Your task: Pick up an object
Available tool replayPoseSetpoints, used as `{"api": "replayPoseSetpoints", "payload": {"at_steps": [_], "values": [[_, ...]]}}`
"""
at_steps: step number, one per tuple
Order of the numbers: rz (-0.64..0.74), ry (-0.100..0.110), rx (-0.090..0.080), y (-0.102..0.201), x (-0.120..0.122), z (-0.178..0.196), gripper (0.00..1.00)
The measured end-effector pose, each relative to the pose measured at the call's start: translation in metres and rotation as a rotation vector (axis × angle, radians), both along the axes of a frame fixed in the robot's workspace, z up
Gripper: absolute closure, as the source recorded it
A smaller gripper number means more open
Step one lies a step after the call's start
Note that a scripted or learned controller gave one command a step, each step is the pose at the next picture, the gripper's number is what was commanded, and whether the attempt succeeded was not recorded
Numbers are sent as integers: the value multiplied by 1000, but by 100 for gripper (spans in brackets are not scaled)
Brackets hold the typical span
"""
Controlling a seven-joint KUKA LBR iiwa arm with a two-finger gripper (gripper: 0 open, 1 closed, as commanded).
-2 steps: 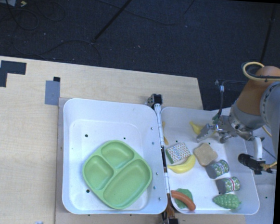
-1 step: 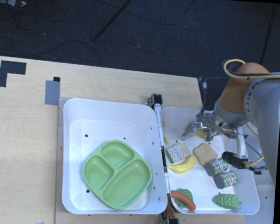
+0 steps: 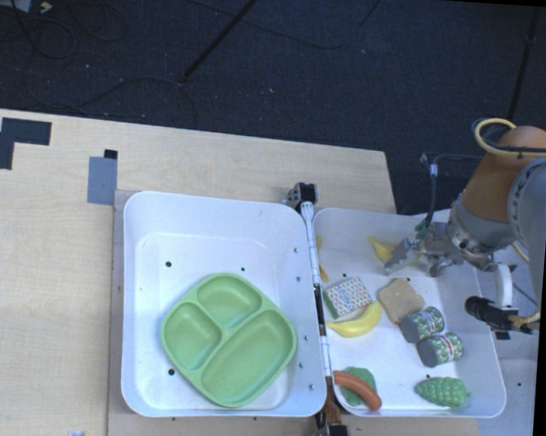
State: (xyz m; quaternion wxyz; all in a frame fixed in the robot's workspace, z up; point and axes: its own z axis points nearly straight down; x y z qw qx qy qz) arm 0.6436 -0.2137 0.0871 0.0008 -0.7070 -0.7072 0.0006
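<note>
Looking down from the camera view, the claw point(image 3: 411, 254) hovers at the upper right of the right bin point(image 3: 485, 394); whether it is apart or together cannot be told. Nothing is seen in its grip. The nearest candidate, a tan bread slice point(image 3: 399, 298), lies just below it in the frame. A banana point(image 3: 357, 321) sits lower left of that, its long axis running across the frame.

The right bin point(image 3: 485, 389) holds a yellow banana point(image 3: 357, 322), a checkered packet point(image 3: 347, 294), a tan bread slice point(image 3: 399, 298), two patterned cans point(image 3: 431, 335) lying down, green grapes point(image 3: 442, 392), a red sausage point(image 3: 359, 389), and a yellow piece point(image 3: 381, 248) farther back.
</note>
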Motion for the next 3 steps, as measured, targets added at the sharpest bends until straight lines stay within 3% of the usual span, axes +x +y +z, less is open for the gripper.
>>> {"api": "replayPoseSetpoints", "payload": {"at_steps": [1, 2, 3], "values": [[2, 0, 1, 69, 1, 0, 0], [0, 0, 0, 0, 0, 0, 0], [2, 1, 1, 46, 0, 0, 0]]}}
